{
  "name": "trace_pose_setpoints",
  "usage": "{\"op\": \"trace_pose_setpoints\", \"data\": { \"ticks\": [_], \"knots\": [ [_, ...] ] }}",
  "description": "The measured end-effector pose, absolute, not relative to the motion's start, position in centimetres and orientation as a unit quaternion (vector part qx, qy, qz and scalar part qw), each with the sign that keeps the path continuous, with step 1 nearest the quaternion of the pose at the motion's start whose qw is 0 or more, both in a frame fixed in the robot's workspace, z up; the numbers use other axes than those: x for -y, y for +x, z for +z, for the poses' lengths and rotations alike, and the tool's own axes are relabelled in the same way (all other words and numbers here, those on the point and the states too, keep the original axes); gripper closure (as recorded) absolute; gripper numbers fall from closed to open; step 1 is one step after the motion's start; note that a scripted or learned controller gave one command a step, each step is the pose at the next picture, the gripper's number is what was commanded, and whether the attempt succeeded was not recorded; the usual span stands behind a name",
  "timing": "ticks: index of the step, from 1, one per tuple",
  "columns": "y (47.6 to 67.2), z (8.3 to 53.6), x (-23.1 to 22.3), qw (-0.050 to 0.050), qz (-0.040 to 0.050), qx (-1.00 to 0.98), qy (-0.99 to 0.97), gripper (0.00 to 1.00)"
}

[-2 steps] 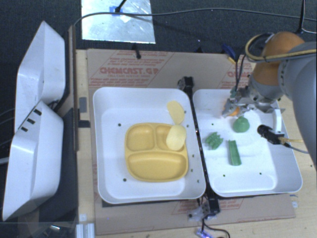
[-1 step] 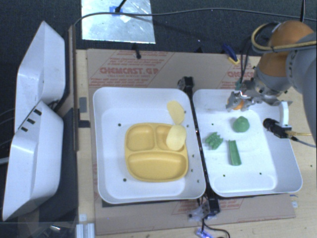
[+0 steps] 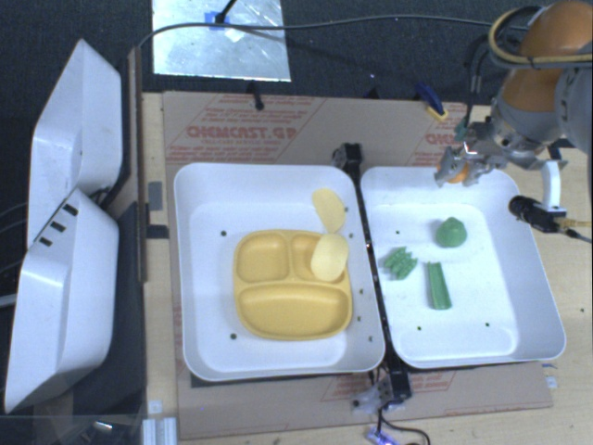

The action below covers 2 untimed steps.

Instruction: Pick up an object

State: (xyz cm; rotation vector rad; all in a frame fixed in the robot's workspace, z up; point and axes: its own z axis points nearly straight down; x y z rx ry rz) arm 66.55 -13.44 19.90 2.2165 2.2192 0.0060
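Landmark: yellow tray [image 3: 292, 297], lying in the left bin [image 3: 208, 248]. One pale yellow piece [image 3: 329, 256] rests on the tray's upper right corner; another [image 3: 329, 209] lies just above it. Right of the tray, in the right bin [image 3: 519, 295]: green lump [image 3: 451, 233], leafy piece [image 3: 400, 262], green stick [image 3: 437, 285]. Gripper [image 3: 460, 169] hovers over that bin's far rim, something orange at its tip.

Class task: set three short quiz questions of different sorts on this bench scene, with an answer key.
1. True or false: the yellow divided tray lies in the left bin.
2. How many green items lie in the right bin?
3. The gripper is above the right bin's: A) far edge, B) near edge, C) centre?

Key:
1. True.
2. Three: the green round piece, the green leafy piece and the green stick.
3. A.
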Motion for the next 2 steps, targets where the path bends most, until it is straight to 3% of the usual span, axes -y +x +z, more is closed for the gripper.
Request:
{"op": "trace_pose_setpoints", "data": {
  "ticks": [1,2],
  "knots": [
    [66.6,25.3,13.5,0.002,0.0017,-0.707,0.707,1.00],
    [65.9,24.0,8.6,0.000,0.0004,-0.709,0.706,1.00]
  ]
}}
